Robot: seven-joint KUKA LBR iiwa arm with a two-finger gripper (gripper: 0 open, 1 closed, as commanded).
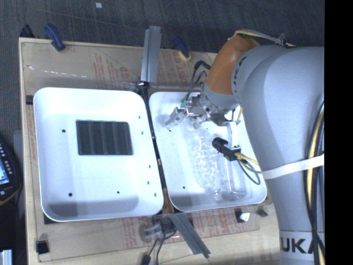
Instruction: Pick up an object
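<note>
Clear plastic bottle (212, 167) lies on its side in the right bin (179, 200), running from the bin's middle toward the near right corner, so look there for your target. You will see the gripper (185, 112) low over the far part of that same bin, just beyond the bottle's far end (whether it is wide or narrow, you cannot tell from this angle). Your left bin (49, 148) holds a dark ribbed rectangular block (103, 137), well apart from the arm (276, 93).
</note>
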